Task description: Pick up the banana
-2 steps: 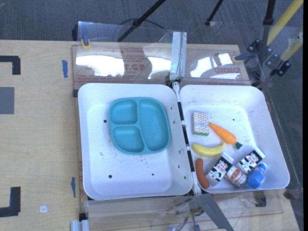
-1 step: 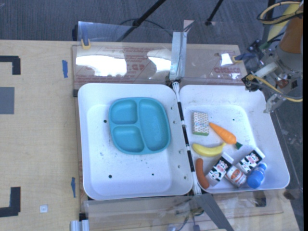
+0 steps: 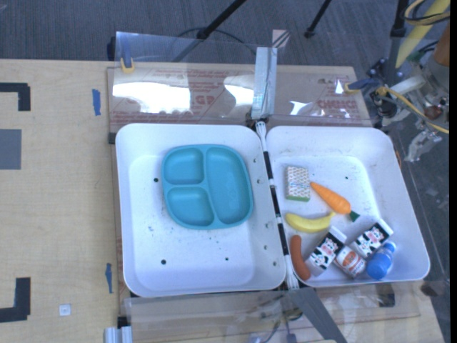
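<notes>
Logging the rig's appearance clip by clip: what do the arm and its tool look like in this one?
The arm comes in at the top right corner, cut by the frame edge: a pale grey body with yellow cables looping above it and another yellow lead running along the wrist. The tool is a cluster of dark and silvery metal parts, too small and blurred to read any markings.
</notes>
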### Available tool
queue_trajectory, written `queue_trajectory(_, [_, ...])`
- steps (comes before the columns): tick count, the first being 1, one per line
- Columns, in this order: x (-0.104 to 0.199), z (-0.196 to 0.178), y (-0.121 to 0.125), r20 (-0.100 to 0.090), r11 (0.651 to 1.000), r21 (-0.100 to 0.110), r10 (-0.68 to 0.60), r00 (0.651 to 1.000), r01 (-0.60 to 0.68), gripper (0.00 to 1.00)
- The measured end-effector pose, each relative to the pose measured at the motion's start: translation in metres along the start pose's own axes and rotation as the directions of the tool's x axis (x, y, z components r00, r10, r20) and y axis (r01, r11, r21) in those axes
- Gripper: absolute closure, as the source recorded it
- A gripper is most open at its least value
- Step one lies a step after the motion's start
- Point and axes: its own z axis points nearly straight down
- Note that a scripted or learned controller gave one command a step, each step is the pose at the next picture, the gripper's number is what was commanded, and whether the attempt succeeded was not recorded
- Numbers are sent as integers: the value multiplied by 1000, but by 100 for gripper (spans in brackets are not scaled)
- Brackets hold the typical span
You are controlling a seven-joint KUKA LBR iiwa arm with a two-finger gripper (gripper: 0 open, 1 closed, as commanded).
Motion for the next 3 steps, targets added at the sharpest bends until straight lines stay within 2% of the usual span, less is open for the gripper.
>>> queue_trajectory(1, [-60,85,-15,3,999,4,40,999,-40,0])
queue_trajectory(2, [-49,-68,-10,1,996,1,-88,996,88,0])
queue_trajectory(3, [-12,-207,-6,0,988,0,-155,988,155,0])
